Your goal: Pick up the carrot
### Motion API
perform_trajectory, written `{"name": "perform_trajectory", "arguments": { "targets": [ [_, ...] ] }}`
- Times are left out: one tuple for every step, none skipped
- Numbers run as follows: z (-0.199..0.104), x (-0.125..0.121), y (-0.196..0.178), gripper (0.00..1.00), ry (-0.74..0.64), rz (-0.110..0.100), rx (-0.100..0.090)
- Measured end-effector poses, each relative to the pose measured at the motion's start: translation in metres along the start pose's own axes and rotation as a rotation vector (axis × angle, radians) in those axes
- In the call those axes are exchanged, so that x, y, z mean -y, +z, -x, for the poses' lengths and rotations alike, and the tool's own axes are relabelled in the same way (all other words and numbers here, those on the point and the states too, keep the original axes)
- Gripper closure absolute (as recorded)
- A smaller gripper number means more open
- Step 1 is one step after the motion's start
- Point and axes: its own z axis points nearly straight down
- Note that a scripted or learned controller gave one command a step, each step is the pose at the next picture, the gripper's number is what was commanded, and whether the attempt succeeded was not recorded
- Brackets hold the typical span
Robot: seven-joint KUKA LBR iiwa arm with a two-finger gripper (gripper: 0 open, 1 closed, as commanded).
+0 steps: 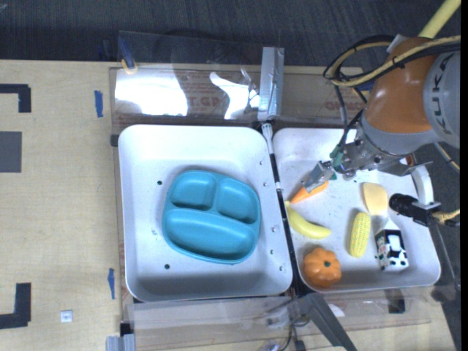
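The carrot (308, 191) is a small orange piece lying at a slant near the left wall of the right white bin (424, 273). My gripper (327, 172) hangs from the grey and orange arm just above and to the right of the carrot's upper end, at or very close to it. The wrist hides the contact point, so I cannot tell whether the carrot is held.
In the right bin lie a banana (307, 226), a corn cob (359, 233), a small pumpkin (322, 266), a pale yellow wedge (374, 197) and a black-and-white carton (392, 249). The left bin (139, 159) holds a blue divided plate (212, 214).
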Motion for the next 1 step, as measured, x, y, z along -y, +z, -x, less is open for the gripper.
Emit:
{"name": "perform_trajectory", "arguments": {
  "targets": [
    [0.0393, -0.0211, 0.0862, 0.0, 0.197, -0.004, -0.003]
  ]
}}
